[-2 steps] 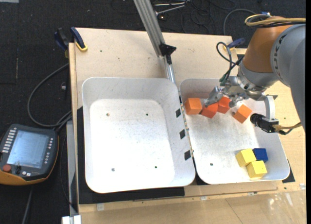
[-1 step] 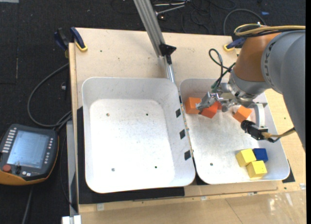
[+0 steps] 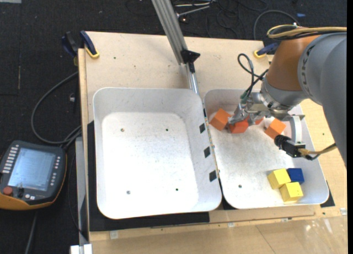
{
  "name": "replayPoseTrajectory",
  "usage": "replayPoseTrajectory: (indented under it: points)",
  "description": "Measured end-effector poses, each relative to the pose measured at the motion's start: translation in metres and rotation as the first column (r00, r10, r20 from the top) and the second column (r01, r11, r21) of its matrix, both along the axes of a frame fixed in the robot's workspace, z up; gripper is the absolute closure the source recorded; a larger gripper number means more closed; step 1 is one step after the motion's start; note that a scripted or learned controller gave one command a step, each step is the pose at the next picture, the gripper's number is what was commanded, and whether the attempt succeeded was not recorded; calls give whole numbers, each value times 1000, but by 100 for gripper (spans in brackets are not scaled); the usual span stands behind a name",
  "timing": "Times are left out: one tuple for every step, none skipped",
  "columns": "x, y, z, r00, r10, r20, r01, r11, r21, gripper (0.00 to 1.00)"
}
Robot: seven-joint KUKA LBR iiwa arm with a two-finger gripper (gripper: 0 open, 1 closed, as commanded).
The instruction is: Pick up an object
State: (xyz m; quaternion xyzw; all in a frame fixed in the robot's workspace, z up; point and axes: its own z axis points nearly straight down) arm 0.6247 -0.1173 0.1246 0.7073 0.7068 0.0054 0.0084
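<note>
1. Two shallow white bins sit side by side on the bench; we take the right bin (image 3: 242, 189) as our landmark, with the left bin (image 3: 144, 148) touching its left edge
2. We see the grey arm (image 3: 309, 65) reaching over the right bin's far end, its gripper (image 3: 243, 119) low over the floor there
3. We cannot tell how far the claw is spread, nor whether it has hold of anything
4. An orange-red block (image 3: 239, 127) lies just under the gripper, an orange block (image 3: 220, 119) just beside it toward the left wall, another orange block (image 3: 274, 128) toward the right wall
5. Two yellow blocks (image 3: 284, 185) and a blue block (image 3: 295, 174) cluster at the near right corner
</note>
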Motion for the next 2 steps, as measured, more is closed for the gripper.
replayPoseTrajectory:
  points:
    - [-6, 99, 74, 1000, 12, -14, -12, 1000, 8, 100]
    - [-5, 161, 70, 1000, 9, -18, -9, 1000, 6, 100]
